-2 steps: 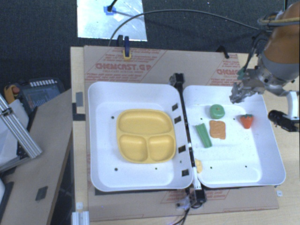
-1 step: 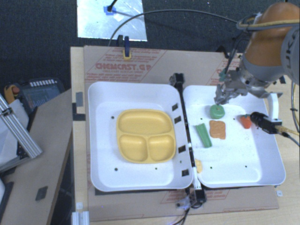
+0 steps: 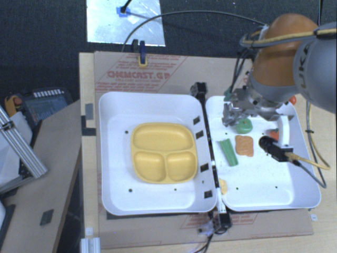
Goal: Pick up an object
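A round green plastic disc [image 3: 244,125] lies near the far edge of the right-hand shallow white bin [image 3: 263,191], with a green rectangular block [image 3: 228,152] and an orange biscuit-shaped piece [image 3: 244,145] just beside it toward the bin's middle. The grey arm's pincer [image 3: 230,116] hangs directly over the disc's far side; its opening cannot be told. A yellow three-compartment plastic tray [image 3: 163,152] sits mid-left bin [image 3: 113,194].

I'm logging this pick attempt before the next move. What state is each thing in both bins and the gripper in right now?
Yellow tray: flat in the left bin, its three compartments bare.
Green stick: lying loose in the right bin.
Orange piece: lying flat beside the stick.
Green round piece: under the gripper.
Gripper: low over the right bin; grip unclear.
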You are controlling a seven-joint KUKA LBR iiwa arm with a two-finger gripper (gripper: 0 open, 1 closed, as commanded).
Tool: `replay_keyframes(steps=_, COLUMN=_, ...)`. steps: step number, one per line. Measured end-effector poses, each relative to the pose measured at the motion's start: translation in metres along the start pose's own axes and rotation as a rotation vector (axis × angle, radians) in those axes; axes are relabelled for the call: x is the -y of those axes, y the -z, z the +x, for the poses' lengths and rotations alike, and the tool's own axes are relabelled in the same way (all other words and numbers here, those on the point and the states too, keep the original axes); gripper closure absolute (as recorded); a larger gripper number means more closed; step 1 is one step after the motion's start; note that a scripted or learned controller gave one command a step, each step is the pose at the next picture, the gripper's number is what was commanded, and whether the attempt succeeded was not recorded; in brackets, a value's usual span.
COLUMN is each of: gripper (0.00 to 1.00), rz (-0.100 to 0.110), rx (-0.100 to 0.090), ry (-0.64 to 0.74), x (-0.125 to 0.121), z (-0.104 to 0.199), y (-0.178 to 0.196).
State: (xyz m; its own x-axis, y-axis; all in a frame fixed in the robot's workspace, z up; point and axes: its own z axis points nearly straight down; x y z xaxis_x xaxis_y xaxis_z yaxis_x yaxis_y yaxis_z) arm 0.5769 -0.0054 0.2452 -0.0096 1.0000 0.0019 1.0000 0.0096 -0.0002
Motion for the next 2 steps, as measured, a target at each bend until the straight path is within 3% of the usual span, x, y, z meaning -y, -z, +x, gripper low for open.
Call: replay_keyframes(steps=2, gripper=1.0, rz=0.0, rx=-0.001, ry=0.0, x=0.03, z=0.109, y=-0.023)
